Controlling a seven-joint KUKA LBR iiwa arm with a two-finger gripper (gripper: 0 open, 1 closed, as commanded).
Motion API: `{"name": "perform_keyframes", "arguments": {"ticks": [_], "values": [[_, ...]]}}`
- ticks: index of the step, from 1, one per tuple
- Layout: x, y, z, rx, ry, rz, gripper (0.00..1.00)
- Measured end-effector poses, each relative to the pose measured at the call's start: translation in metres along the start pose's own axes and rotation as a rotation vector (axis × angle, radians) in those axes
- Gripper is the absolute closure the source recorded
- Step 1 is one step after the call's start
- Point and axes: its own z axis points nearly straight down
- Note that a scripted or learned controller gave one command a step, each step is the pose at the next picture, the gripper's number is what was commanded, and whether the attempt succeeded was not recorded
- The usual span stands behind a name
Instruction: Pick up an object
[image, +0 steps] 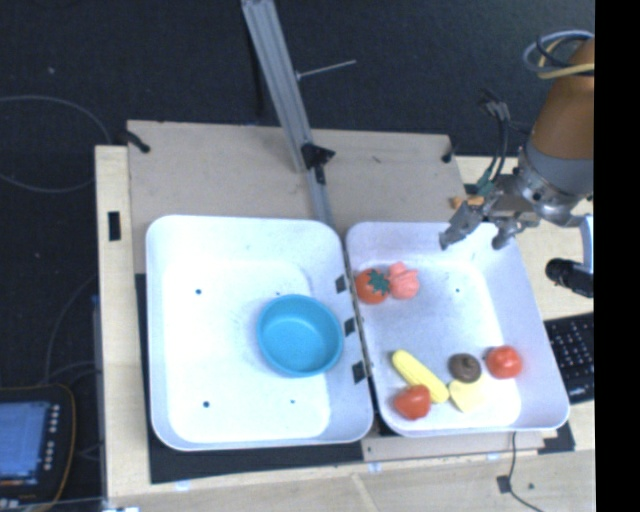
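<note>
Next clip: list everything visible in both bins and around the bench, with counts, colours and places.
shallow white plastic bins: 2, white, side by side on the bench
round blue plastic bowl: 1, blue, left bin, right of centre
red toy tomatoes: 3, red, right bin; one near the top left, two near the front
pink toy piece: 1, pink, touching the top-left tomato
yellow toy pieces: 2, yellow, front of right bin
small brown round toy: 1, brown, front of right bin
hand: 1, grey, over right bin's far edge, holding nothing

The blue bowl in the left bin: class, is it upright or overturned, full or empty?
Upright and empty. The blue bowl shows its open mouth and bare blue inside, with nothing in it, on the left bin.
</note>
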Motion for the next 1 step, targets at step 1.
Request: {"name": "perform_keyframes", "arguments": {"ticks": [1], "values": [[-0.0022,-0.0006,0.0654,0.004,0.0,0.003,0.0]]}}
